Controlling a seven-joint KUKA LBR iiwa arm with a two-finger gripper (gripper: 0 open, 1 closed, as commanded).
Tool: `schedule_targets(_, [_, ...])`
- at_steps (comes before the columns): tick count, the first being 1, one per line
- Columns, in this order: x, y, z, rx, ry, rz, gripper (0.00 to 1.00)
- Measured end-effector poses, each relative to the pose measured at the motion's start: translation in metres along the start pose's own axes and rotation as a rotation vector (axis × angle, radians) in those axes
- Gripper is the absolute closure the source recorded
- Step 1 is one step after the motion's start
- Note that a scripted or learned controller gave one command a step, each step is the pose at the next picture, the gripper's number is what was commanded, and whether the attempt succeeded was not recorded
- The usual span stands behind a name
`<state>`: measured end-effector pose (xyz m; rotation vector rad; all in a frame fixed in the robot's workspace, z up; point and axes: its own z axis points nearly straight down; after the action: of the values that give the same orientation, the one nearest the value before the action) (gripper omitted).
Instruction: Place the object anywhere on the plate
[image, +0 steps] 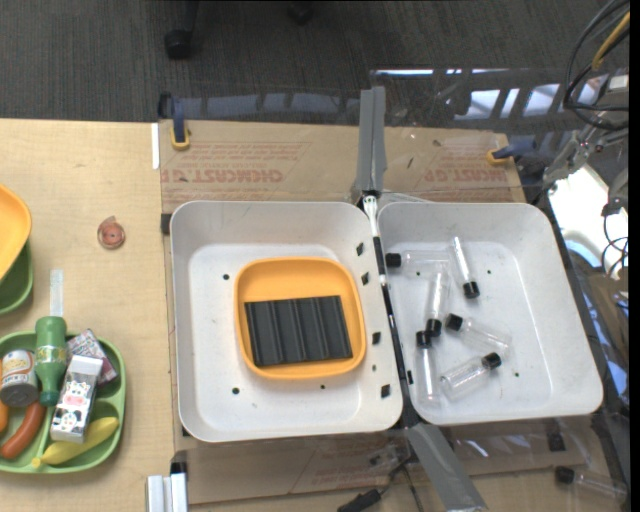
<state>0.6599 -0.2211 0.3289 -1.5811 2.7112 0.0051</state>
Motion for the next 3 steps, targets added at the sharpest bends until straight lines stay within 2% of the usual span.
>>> schedule_targets(1, [0.0,0.0,0.018,0.0,-0.001,-0.377,0.0])
schedule_targets(2, [0.003,0.006,0.005,0.001,-0.001,-0.692,0.0])
schedule_targets(3, [-0.005,0.003,0.056,-0.003,-0.002,-1.069,0.0])
